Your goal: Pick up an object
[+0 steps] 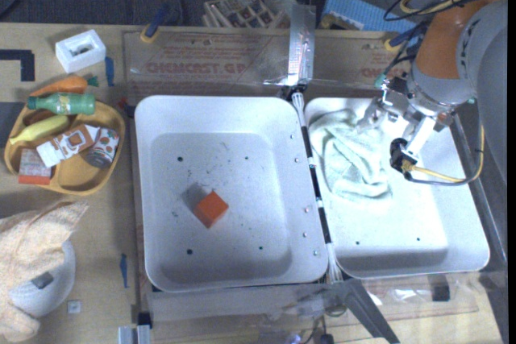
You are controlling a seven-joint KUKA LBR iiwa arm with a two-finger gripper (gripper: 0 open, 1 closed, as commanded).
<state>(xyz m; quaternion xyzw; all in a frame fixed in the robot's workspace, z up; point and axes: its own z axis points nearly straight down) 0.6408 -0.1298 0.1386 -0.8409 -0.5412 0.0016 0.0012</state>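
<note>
The left bin (161,125) holds one orange block (212,209), a small cube-like piece with a lighter top face and darker sides. It sits a little left of the bin's middle, toward the near side, and stands turned so one corner points near. A small grey patch lies on the bin floor just at its far-left side. The floor around it is white with a few dark specks and scuffs.

The right bin (451,254) holds a pale cloth (353,159), whitish with a faint green tint, crumpled into folds in the far-left part of that bin, close to the wall shared with the left bin.

The arm (463,44) comes in from the right, its orange band above the wrist over the far-right corner of the right bin. The gripper (379,115) hangs over the far part of the right bin, just above the cloth's far-right edge. Whether it touches or grasps the cloth, I cannot tell. A yellow cable (439,177) loops from the wrist across the bin's right side.

The block is well apart from the gripper, in the other bin, with nothing touching it.

Left of the bins, a yellow bowl (81,181) holds a green bottle (63,103) and other small things.
</note>
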